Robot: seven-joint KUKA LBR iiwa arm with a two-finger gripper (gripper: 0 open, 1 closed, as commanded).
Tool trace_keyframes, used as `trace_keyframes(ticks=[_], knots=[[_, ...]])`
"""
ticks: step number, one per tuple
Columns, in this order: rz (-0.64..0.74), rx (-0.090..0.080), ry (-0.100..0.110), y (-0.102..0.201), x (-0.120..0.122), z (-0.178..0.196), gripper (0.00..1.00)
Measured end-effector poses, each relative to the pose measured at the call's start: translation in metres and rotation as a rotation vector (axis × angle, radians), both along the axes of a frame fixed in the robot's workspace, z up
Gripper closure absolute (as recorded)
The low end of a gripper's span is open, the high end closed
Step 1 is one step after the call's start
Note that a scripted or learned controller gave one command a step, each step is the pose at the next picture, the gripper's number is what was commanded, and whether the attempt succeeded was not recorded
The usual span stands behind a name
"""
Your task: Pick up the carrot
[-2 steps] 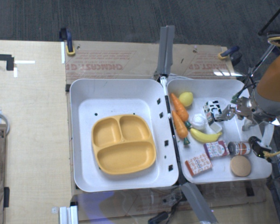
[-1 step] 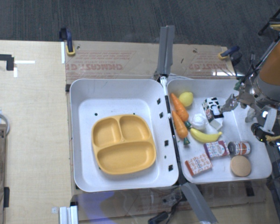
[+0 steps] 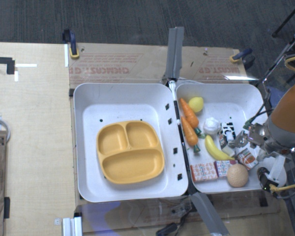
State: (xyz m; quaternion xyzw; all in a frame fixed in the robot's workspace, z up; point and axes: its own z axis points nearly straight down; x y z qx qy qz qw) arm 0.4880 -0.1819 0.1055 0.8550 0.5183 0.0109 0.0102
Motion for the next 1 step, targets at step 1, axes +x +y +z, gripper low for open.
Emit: trace_keyframes(ticks=[1], knots=[[-0.002, 0.000, -0.004, -0.0005, 0.0022, 0.0102, 1.00]])
